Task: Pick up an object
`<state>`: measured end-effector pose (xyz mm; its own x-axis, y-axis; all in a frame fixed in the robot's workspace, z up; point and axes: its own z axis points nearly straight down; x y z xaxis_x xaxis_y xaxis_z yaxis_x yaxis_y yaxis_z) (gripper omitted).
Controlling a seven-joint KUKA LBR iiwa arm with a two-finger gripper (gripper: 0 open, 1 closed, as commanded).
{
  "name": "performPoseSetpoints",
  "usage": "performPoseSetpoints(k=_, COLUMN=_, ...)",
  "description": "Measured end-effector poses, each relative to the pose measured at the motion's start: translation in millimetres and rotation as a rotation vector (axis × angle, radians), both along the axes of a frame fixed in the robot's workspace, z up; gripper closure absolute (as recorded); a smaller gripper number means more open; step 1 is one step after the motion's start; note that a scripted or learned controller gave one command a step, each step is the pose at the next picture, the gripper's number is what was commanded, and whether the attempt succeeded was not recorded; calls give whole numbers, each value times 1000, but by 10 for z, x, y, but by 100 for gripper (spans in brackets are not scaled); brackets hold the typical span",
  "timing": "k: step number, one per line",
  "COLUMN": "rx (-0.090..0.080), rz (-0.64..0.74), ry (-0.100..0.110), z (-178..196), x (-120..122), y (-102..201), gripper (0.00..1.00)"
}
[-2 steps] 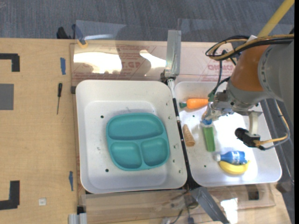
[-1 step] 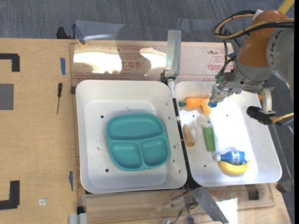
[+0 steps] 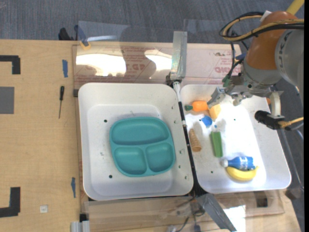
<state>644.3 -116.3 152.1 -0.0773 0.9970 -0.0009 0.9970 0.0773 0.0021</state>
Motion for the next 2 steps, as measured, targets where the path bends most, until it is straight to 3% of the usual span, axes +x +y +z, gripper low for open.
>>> performPoseSetpoints(k=1, rx=2, rz=-64, ry=4, z=-619, x=-1138, y=107, gripper=0)
performPoseSetpoints(k=2, rx=1, rz=-65, ry=1, z=-518, x=-1129, y=104, gripper=100)
